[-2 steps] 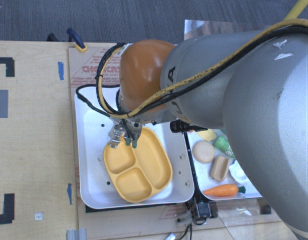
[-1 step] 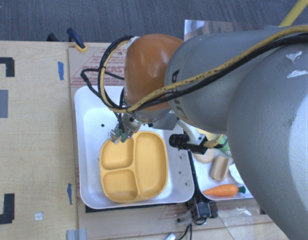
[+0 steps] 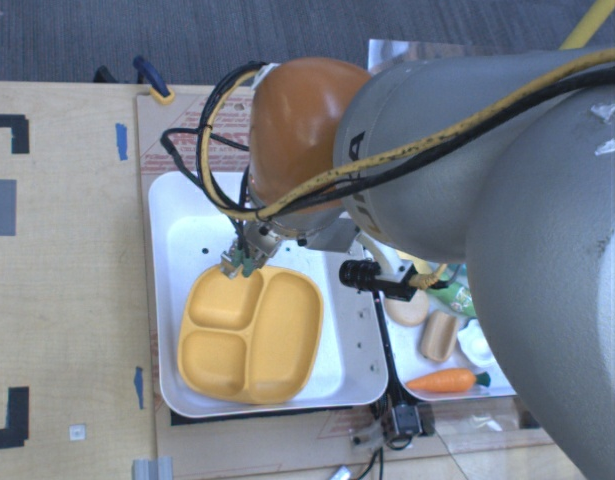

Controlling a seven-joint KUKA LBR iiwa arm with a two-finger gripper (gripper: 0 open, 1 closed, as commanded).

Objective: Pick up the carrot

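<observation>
Over the left bin's (image 3: 167, 268) far edge, above the yellow tray (image 3: 252, 338), our gripper (image 3: 245, 258) hangs, its opening impossible to judge; we must cross to the carrot (image 3: 445, 381) at the right bin's (image 3: 492, 390) near edge.

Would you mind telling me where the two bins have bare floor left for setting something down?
Left bin: a bare strip right of the yellow tray, and some above it near the tool. Right bin: crowded around the carrot, under the arm.
</observation>
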